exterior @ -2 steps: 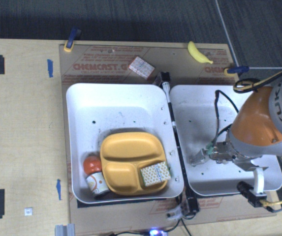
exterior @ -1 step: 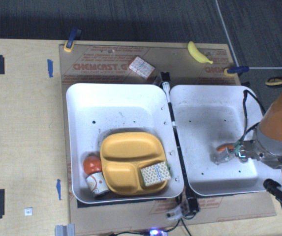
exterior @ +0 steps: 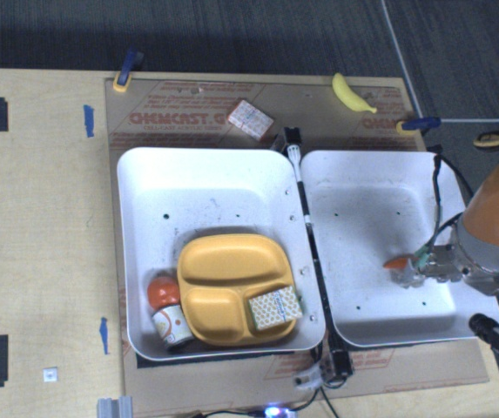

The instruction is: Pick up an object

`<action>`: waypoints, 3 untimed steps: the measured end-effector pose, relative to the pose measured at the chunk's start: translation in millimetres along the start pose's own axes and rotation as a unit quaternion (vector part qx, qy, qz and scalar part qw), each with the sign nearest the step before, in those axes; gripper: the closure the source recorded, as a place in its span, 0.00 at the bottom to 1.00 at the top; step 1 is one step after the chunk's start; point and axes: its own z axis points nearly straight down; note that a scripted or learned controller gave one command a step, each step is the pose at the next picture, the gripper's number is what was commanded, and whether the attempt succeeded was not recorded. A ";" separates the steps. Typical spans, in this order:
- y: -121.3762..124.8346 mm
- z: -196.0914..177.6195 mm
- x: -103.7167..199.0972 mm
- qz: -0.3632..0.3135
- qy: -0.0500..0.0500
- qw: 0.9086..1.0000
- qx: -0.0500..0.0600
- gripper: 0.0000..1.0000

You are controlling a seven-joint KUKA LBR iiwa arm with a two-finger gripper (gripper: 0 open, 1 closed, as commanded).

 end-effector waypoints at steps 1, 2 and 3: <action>68.7 9.6 46.2 -0.002 0.001 1.000 0.001 1.00; 67.7 10.8 46.4 -0.002 0.001 1.000 0.002 0.00; 20.4 10.3 68.7 -0.001 0.002 1.000 0.003 0.00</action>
